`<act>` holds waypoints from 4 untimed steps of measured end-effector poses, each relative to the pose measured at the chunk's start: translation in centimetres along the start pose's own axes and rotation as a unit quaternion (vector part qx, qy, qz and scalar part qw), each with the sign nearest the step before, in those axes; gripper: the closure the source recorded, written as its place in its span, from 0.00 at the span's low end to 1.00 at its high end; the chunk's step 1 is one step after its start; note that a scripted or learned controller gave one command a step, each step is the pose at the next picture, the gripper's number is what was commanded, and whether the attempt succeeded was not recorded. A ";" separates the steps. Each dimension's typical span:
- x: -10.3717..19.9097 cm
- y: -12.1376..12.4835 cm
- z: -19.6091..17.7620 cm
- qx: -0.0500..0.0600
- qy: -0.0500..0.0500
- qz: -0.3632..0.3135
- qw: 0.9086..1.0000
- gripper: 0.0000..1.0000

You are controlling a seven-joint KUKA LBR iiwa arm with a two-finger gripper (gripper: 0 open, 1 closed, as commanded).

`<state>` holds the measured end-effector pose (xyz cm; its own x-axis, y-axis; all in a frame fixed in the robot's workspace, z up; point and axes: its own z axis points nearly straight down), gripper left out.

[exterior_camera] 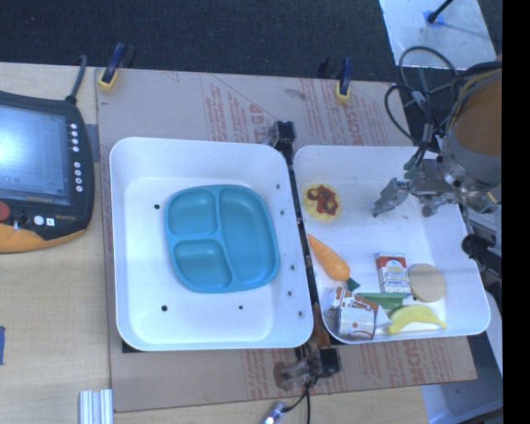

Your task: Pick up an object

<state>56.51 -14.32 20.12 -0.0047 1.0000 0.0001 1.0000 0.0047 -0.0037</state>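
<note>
Jaws [410, 200] spread, blue plate [221, 237] in left bin [132, 237]

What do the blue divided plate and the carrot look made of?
The blue divided plate looks like moulded plastic: uniform colour, smooth rounded compartments, soft sheen. The carrot is probably a plastic toy: even orange, smooth surface, though too small to be sure.

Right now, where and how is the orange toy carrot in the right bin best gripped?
Probably from above, across the thick middle of the orange toy carrot. It lies flat and slanted beside the right white bin's left wall, so turn the gripper crosswise; its green end nears other toys.
</note>
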 end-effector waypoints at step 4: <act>11.1 9.3 0.7 -0.002 0.000 0.000 1.000 0.00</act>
<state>65.70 -3.13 19.35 -0.0049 1.0000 0.0011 1.0000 0.0049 -0.0004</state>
